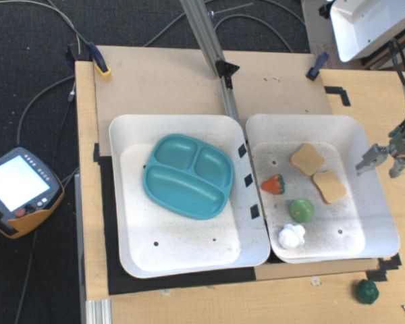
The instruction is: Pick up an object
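The right bin [351,128] holds two tan bread-like pieces [307,159] [329,186], a small red item with a green tip [273,184], a green round fruit [300,210] and a white crumpled object [291,236]. My gripper [383,162] hangs over the right rim of this bin, to the right of the tan pieces. Its two grey fingers [368,159] are spread apart with nothing between them. A teal divided plate [187,175] lies in the left bin [131,248].
A dark green ball [366,291] rests on the bench outside the bins at the lower right. A slanted metal pole [206,25] meets the bench behind the bins. A pendant with a screen [17,191] lies on the floor at left.
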Controlling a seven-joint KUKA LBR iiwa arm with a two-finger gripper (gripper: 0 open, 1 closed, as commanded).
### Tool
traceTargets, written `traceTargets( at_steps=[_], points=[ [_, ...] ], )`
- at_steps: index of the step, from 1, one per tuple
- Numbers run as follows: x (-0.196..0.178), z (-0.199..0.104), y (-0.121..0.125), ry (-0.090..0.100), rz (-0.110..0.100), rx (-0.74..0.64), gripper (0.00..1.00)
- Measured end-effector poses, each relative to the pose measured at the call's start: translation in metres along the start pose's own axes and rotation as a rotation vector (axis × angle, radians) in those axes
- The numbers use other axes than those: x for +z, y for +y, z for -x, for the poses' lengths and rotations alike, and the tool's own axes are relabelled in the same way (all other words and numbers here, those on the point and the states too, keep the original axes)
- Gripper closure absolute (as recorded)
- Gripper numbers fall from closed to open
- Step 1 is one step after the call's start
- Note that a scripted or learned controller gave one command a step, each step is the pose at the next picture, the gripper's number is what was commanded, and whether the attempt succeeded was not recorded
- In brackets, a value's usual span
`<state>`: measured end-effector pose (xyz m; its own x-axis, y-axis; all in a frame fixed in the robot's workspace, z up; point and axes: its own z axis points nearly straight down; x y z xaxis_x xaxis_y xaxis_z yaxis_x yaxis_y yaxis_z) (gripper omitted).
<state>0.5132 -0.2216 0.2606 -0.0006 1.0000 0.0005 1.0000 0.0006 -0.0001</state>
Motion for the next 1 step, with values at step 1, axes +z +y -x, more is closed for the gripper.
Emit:
traceTargets(
  at_steps=[1],
  points=[
    [0.0625, -0.0019, 0.0021, 0.003, -0.005, 0.001, 0.00]
  ],
)
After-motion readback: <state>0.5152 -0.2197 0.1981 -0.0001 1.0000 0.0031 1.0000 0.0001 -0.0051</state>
